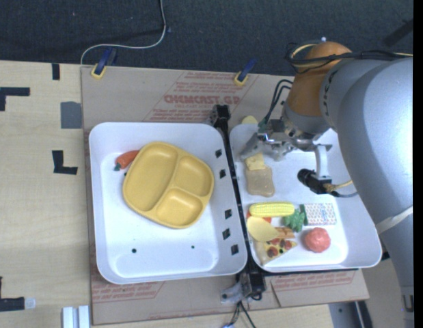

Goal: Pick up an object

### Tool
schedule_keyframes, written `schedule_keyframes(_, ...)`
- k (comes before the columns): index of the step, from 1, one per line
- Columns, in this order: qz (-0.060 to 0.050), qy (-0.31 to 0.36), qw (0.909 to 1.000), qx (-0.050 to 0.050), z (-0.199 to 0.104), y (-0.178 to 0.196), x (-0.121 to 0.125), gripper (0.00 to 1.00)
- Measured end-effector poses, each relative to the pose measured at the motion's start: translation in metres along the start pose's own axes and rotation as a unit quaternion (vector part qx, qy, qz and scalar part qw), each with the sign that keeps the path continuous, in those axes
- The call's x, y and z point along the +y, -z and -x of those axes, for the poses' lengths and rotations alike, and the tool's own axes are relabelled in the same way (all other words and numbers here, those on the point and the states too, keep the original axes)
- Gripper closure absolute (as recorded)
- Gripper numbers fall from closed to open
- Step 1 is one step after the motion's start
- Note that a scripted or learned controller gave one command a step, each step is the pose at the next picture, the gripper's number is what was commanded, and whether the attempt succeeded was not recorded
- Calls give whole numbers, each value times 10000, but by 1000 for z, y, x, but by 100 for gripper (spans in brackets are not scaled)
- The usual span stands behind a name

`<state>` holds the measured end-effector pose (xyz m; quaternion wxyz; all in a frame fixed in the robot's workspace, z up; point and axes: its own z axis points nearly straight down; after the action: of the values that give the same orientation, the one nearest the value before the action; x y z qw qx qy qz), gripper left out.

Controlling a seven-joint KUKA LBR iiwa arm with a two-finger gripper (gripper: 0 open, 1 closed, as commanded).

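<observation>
The right bin [355, 251] holds several toy foods: a small yellow block [255, 162], a tan bread slice [260, 181], a corn cob [271, 210], a green broccoli piece [295, 219], a red ball-shaped fruit [317, 240], a pizza slice [276, 248] and a white patterned packet [321, 214]. My gripper [264, 144] hangs low over the bin's far left corner, just above the yellow block. Nothing can be seen held in it. A pale yellow item [249, 121] lies at the bin's far rim beside the gripper.
The left bin [105, 203] carries a yellow divided plate [169, 183], with an orange carrot [127, 158] at the plate's far left edge. The grey arm [375, 128] covers the right bin's far right side. Black clips [225, 173] line the divider between the bins.
</observation>
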<state>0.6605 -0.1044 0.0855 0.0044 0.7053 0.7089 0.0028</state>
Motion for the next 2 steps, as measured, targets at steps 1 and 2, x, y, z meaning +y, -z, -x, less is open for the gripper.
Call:
schedule_keyframes(1, -44, -19, 10000, 5, 11, 0, -18, 0)
schedule_keyframes(2, -47, -12, 10000, 11, -5, -1, 9, 0)
